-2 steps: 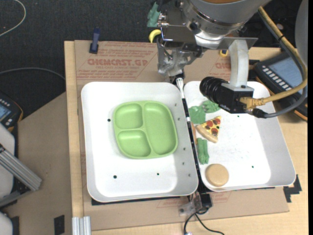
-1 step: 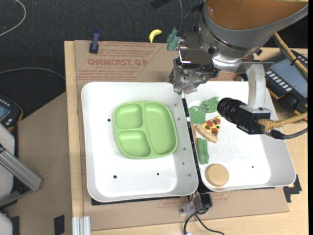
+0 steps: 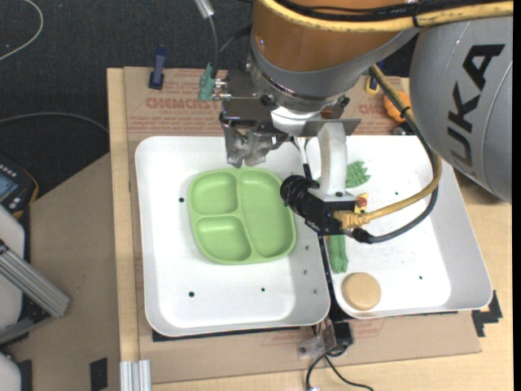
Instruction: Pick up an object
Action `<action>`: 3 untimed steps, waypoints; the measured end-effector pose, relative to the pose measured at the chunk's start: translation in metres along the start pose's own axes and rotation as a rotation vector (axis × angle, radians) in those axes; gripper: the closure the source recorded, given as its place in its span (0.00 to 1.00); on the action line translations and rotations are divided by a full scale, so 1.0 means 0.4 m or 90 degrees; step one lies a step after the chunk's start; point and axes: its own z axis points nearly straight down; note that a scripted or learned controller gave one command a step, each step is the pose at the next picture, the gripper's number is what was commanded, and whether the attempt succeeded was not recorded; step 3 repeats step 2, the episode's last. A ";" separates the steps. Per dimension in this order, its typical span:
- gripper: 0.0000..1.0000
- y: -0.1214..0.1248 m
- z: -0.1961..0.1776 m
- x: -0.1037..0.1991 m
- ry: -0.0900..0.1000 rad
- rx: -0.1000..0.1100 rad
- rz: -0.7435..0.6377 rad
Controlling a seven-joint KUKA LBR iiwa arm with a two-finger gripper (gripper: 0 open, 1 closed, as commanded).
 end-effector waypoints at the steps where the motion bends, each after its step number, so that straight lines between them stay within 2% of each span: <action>1: 1.00 -0.026 -0.007 -0.129 0.000 -0.002 0.007; 2: 1.00 -0.025 -0.191 -0.002 0.004 -0.010 0.000; 3: 1.00 -0.025 -0.191 -0.002 0.004 -0.010 0.000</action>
